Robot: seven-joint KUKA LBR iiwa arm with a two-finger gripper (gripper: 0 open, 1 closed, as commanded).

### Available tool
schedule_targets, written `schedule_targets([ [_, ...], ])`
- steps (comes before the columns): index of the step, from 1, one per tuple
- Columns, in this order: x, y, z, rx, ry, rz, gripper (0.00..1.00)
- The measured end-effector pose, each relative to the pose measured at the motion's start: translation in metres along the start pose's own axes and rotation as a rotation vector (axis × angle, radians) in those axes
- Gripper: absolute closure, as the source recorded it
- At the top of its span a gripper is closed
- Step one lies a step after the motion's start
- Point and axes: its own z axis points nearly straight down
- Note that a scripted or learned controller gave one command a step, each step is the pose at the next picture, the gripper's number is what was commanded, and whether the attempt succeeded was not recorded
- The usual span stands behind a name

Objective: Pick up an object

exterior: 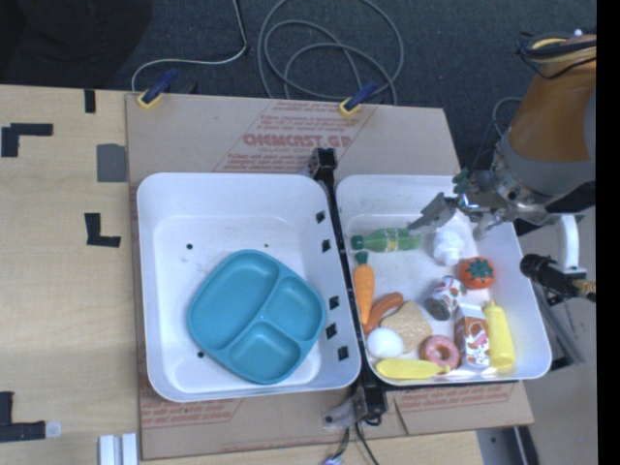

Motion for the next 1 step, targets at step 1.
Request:
schedule_targets([
  [1, -0.0641, -0.0125, 0.0673, 0.007, -0.002, 0.007, 0.0],
])
